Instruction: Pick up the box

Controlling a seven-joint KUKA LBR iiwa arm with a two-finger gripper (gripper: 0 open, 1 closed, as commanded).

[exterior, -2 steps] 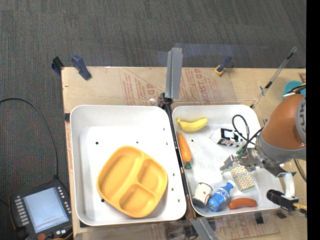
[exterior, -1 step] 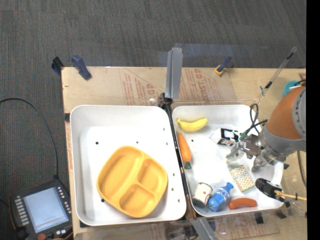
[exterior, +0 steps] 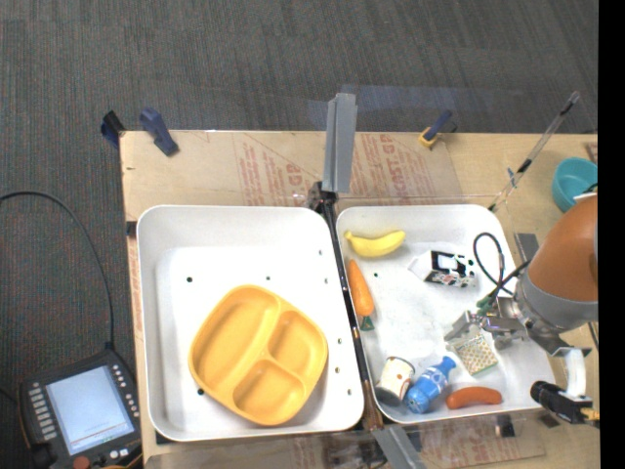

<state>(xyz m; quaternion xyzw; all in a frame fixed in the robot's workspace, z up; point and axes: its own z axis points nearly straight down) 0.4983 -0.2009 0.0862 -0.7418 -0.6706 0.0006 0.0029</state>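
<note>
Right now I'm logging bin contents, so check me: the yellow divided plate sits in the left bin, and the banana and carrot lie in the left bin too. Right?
Not quite. The yellow divided plate is in the left bin, but the banana and carrot lie in the right bin, the carrot along its left wall, as the camera view shows.

Arm [exterior: 566,262] running off frame's right edge. Gripper [exterior: 479,332] blurring into cables; finger state unclear. Small patterned item [exterior: 478,354] lying partly hidden just beneath it.
</note>
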